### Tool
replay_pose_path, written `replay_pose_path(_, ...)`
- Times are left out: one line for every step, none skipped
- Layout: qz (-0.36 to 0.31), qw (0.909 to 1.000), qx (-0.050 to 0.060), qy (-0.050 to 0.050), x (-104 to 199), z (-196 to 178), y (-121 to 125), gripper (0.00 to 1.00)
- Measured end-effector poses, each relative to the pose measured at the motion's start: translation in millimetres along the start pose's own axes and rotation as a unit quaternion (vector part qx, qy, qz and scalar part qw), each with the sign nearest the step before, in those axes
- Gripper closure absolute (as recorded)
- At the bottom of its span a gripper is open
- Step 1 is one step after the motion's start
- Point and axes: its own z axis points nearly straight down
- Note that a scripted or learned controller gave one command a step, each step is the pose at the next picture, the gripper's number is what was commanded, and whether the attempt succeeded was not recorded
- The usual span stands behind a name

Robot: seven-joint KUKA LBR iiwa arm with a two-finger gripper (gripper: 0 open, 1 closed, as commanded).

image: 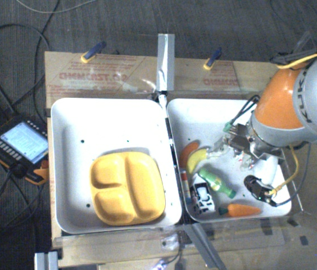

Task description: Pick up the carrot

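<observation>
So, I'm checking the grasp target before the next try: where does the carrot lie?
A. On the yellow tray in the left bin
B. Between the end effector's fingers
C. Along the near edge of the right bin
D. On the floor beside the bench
C: the carrot lies flat along the near edge of the right bin, apart from the end effector.

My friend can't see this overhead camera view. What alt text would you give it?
A grey robot arm with an orange band reaches from the right over the right white bin, where an orange carrot lies near the front edge beside a green bottle and a yellow banana. The left white bin holds a yellow divided plastic tray.
</observation>
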Motion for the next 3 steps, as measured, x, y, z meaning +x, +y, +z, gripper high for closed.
replay_pose_path(-0.275, 0.9615, -0.001, 0.000, -39.4, -11.3, -21.8, 0.00)
replay_pose_path(-0.396, 0.9184, -0.003, 0.000, -25.4, -59.0, -26.4, 0.00)
replay_pose_path(-0.473, 0.8811, -0.002, 0.000, -35.1, -47.4, -23.1, 0.00)
